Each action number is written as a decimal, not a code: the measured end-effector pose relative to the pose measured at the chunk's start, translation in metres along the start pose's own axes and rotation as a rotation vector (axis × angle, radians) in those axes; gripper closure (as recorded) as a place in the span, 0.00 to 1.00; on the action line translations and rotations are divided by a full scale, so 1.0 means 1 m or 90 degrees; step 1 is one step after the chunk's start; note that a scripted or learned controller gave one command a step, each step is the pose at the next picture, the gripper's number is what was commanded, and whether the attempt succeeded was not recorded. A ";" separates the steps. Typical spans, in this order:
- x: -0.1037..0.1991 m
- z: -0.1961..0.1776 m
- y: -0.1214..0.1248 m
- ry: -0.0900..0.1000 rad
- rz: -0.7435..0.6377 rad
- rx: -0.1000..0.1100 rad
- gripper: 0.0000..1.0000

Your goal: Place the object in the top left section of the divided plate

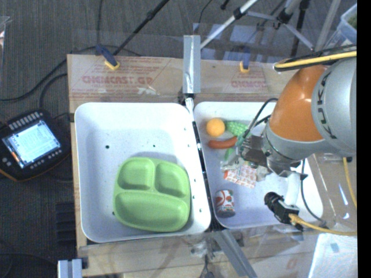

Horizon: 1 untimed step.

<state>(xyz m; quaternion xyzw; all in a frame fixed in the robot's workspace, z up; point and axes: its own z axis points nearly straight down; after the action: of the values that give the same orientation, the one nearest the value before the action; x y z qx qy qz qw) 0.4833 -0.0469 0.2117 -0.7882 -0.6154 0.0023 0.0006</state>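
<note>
A green divided plate [153, 194] lies in the left bin [98, 155], toward its front right. In the right bin [258, 210] I see an orange ball [215, 127], a red sausage-shaped piece [222, 143], a green item [236, 127], a red-and-white packet [240, 175] and a small can [225, 202]. My gripper [248, 150] hangs over the right bin, just above the packet and right of the red piece, largely covered by the wrist.
A black pendant with a lit screen [32, 143] lies on the floor to the left. Clamps [108, 59] hold the cardboard at the back edge. A metal post [191, 68] stands behind the seam between bins. A yellow cable [316, 227] runs along the right.
</note>
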 end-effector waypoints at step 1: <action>0.083 0.007 -0.021 0.001 -0.355 0.000 1.00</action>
<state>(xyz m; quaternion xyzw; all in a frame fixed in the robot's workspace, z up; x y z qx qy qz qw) 0.4830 0.0384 0.2049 -0.5883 -0.8086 0.0013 0.0020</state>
